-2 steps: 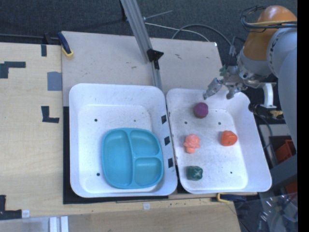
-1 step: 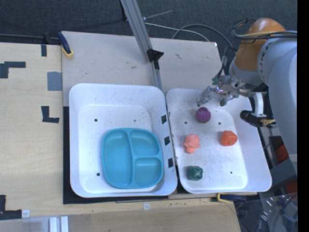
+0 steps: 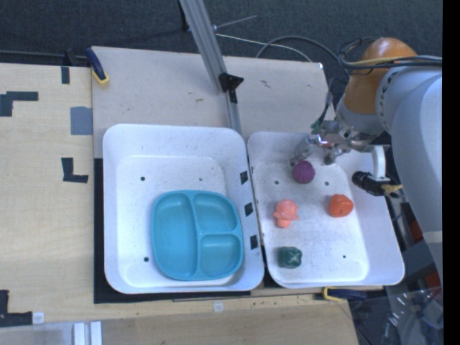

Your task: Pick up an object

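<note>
Several small objects lie in the right bin [image 3: 374, 261]: a purple ball [image 3: 303, 172], a pink lumpy toy [image 3: 285, 213], an orange piece [image 3: 341, 205] and a dark green piece [image 3: 290, 256]. My gripper [image 3: 316, 154] hangs at the bin's far side, just beyond the purple ball. It is open, and its fingers [image 3: 301, 152] are spread with nothing between them. The ball sits just in front of the left finger, resting on the bin floor.
A blue divided plate [image 3: 195, 234] lies in the left bin [image 3: 126, 157]. A slanted metal pole [image 3: 208, 38] crosses the back of the bench. The arm's grey body [image 3: 413, 121] overhangs the right bin's right edge.
</note>
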Robot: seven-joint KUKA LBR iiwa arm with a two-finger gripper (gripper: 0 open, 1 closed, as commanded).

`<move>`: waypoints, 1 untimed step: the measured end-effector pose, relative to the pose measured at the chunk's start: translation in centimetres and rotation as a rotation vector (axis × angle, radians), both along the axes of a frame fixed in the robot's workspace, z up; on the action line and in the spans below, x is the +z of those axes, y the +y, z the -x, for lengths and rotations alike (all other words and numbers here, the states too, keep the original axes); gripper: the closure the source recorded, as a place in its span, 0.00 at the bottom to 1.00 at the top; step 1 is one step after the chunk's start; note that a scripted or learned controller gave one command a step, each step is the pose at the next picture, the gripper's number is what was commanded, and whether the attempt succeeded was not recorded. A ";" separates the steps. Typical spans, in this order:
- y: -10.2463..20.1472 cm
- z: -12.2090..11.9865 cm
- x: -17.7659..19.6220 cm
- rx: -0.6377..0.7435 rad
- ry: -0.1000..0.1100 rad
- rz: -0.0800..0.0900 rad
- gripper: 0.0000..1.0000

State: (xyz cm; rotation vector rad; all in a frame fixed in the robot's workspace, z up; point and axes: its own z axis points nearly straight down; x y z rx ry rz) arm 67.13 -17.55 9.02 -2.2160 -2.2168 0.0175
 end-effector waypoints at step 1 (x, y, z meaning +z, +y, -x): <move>0.0 0.0 1.0 0.001 0.001 0.000 1.00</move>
